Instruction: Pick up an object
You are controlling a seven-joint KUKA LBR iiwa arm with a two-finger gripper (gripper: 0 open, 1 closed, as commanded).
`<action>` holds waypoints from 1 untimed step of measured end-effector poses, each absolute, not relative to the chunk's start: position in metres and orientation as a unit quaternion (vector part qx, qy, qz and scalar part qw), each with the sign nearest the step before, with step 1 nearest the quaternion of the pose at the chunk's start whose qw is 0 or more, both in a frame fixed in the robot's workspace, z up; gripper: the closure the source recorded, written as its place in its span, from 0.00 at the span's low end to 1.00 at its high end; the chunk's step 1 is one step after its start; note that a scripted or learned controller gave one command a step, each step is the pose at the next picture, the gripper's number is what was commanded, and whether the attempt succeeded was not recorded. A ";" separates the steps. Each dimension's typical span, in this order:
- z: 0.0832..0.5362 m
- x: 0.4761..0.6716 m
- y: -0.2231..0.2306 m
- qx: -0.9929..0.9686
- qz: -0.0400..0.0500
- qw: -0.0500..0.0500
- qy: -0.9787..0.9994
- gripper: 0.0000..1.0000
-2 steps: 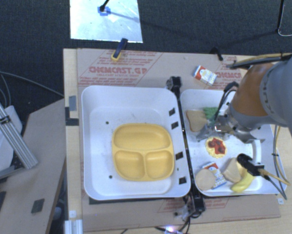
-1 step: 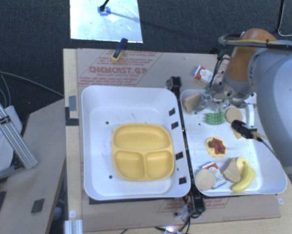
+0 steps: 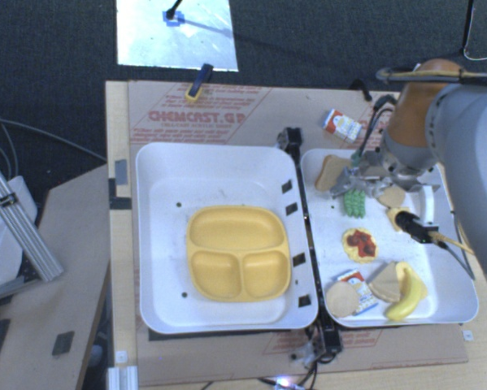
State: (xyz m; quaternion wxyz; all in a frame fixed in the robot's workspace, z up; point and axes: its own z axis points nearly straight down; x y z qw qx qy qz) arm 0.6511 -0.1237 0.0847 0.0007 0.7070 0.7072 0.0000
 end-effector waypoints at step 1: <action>0.096 0.653 -0.123 0.705 0.001 0.003 0.709 1.00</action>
